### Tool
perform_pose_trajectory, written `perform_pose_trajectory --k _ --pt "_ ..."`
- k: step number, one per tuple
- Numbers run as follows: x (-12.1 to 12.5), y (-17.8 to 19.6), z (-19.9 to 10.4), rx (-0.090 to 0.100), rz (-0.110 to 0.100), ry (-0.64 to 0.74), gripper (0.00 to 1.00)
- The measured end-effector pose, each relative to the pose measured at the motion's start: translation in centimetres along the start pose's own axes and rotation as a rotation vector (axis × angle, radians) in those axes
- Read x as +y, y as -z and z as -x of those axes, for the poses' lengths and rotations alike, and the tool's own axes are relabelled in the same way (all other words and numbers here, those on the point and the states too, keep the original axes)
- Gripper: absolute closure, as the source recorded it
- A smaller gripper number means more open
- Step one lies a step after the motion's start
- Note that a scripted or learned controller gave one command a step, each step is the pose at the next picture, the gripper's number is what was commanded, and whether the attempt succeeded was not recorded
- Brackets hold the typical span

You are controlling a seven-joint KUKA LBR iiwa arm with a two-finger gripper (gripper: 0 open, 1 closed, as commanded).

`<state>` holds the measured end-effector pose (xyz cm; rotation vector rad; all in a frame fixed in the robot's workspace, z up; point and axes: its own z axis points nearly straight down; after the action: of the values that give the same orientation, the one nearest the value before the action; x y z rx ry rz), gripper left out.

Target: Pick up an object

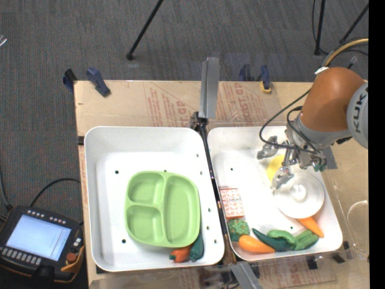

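— Bins first: what sits in the left bin (102,155)?

— Green divided plate (162,208), lying flat toward the near side. At its near right corner there are two small toys touching each other, an orange-red one (179,255) and a dark green one (197,250), against the bin's near wall.

— And the right bin (240,140)?

— A white round plate (301,197) toward the right side. A yellow object (275,167) lies just left of it, partly hidden by the gripper. A red and white packet (233,202) rests near the bin's left wall. Along the near edge lie a broccoli (238,227), an orange pepper (255,244), a green vegetable (283,238), and a carrot (311,225) at the plate's near rim.

— Where is the gripper (283,178)?

— Over the right bin, hanging from the arm (331,104) that reaches in from the right. Its tips point down at the spot between the yellow object and the plate's left rim.

— Spread or pressed together?

— I cannot tell; the metal parts blur against the white. Nothing is visibly pinched between them.
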<state>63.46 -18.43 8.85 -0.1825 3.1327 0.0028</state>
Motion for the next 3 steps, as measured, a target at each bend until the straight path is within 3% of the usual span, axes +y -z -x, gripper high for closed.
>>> perform_pose_trajectory --k 1,2,3 --pt "0.0 1.1 0.1 -0.005 0.001 -0.003 1.00" --pt "-3.1 0.1 0.6 -0.001 -0.002 -0.427 1.00" --pt "-2.9 0.0 -0.6 0.001 -0.002 -0.725 1.00"
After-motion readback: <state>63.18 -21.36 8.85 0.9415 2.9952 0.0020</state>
